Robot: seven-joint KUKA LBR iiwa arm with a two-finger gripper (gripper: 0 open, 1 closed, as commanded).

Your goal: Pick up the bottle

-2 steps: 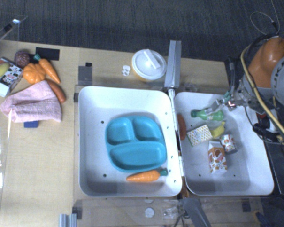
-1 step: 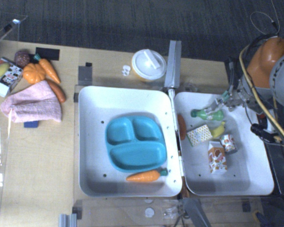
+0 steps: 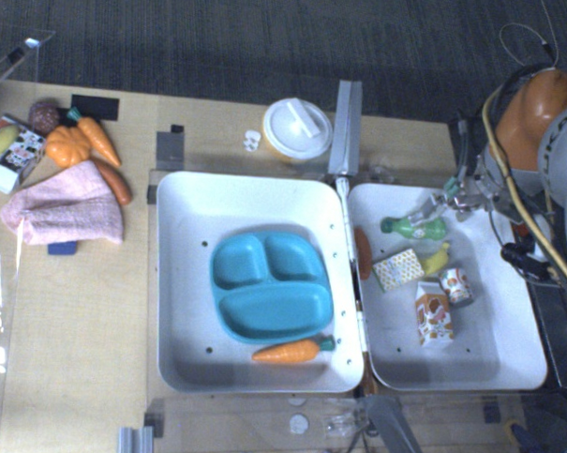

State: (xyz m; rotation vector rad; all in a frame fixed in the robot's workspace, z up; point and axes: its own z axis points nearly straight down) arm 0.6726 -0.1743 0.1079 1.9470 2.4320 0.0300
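**Desk:** Bins first: what does each one hold?

**Photographer:** Two shallow white bins sit side by side on the wooden bench (image 3: 90, 353). The left bin (image 3: 183, 263) carries a blue divided plate (image 3: 273, 286) at its centre, with a toy carrot (image 3: 287, 352) lying just beside the plate's near edge. The right bin (image 3: 503, 362) holds a green bottle (image 3: 413, 227) lying on its side near the far wall, a yellow piece (image 3: 437, 259) just below it, a patterned box (image 3: 398, 269), a small can (image 3: 456, 286) and a brown-and-white carton (image 3: 433, 315). A reddish sausage-shaped toy (image 3: 362, 252) rests along that bin's left wall.

**Desk:** And the arm?

**Photographer:** The grey arm (image 3: 550, 139) reaches in from the right, and its pincer (image 3: 458, 194) hangs over the far right part of the right bin, just beside the bottle's neck end. Whether the pincer is released or clenched cannot be told from this angle, and nothing is visibly held in it.

**Desk:** Anything outside the bins?

**Photographer:** A white-lidded round container (image 3: 298, 129) stands on the bench behind the left bin. At the bench's far left lie a folded pink cloth (image 3: 68, 211), two more toy carrots (image 3: 104, 157), a small orange pumpkin (image 3: 67, 146) and a few other small items too small to make out.
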